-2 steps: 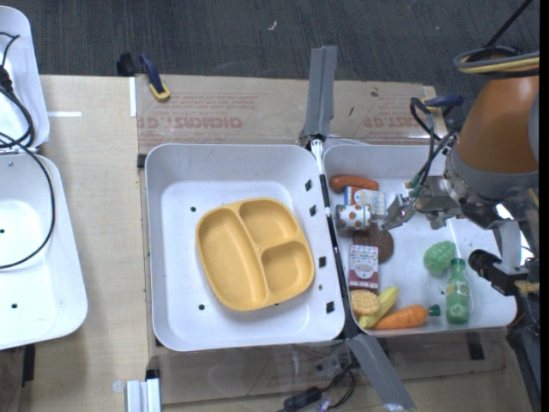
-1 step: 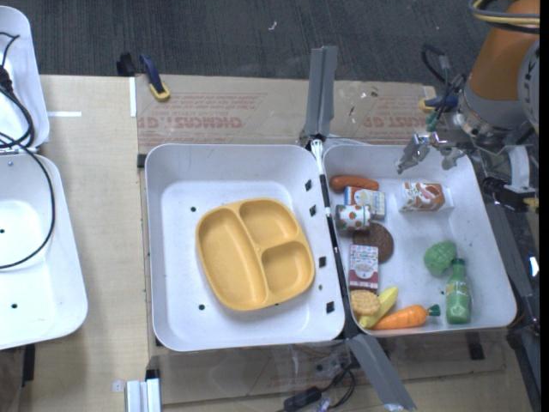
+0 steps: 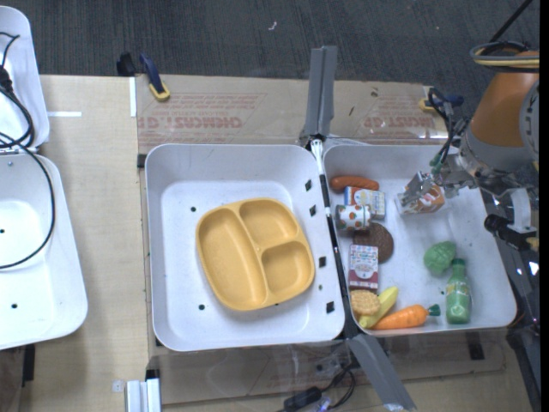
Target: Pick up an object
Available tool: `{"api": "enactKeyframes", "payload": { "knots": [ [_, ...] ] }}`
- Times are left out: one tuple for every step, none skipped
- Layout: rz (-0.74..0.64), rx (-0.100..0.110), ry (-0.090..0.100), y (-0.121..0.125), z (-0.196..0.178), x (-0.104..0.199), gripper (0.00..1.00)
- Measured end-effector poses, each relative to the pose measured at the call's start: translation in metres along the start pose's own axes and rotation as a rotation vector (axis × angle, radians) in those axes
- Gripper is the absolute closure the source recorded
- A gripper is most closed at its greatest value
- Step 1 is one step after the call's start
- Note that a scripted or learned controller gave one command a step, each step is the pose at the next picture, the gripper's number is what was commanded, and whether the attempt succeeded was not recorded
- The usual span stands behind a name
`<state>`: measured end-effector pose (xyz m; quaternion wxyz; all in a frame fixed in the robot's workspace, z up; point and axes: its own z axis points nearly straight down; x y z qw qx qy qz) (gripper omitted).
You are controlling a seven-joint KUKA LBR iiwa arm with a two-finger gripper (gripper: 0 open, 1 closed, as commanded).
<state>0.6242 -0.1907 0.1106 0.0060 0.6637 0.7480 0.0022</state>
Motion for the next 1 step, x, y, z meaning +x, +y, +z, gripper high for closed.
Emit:
{"api": "enactKeyframes", "payload": {
  "knots": [
    [-0.005, -0.009, -0.005, 0.0207, 0.0062, -0.0023, 0.0]
  ]
}}
